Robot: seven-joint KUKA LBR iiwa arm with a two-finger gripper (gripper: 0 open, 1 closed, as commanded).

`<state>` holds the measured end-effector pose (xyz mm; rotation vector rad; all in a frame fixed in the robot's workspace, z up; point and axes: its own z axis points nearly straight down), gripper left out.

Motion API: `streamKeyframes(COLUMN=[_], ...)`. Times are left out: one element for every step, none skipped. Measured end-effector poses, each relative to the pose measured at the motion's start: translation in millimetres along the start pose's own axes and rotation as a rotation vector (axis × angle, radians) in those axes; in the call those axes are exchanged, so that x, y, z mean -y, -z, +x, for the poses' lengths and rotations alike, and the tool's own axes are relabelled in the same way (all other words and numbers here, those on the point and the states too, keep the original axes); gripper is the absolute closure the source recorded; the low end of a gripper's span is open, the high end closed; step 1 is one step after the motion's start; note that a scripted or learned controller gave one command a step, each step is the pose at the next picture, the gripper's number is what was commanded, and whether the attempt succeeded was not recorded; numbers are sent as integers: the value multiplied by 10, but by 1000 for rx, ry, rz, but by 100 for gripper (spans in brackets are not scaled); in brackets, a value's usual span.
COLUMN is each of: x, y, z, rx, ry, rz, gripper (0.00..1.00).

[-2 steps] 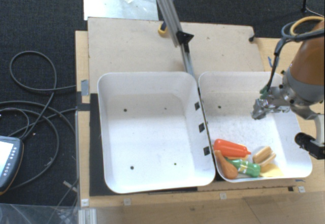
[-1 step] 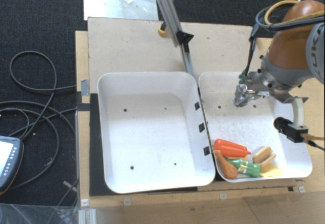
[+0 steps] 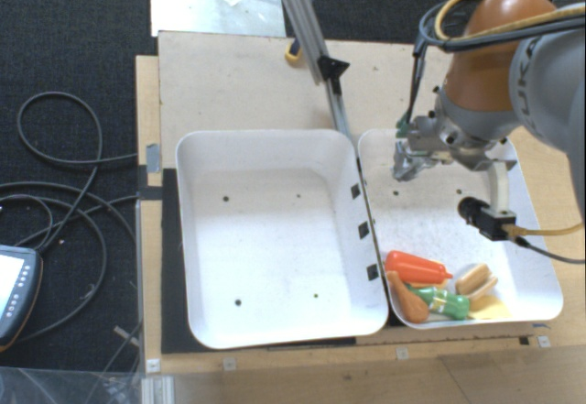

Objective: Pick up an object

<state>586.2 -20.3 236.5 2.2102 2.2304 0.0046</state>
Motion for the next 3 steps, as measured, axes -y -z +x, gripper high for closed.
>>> streamKeyframes(x=[-318, -640, -842], y=[-112, 13, 8], z=[390, 781, 1181], rx=[0, -1, -1], ry=[0, 0, 0], rz=[0, -2, -1], gripper=[100, 100, 100])
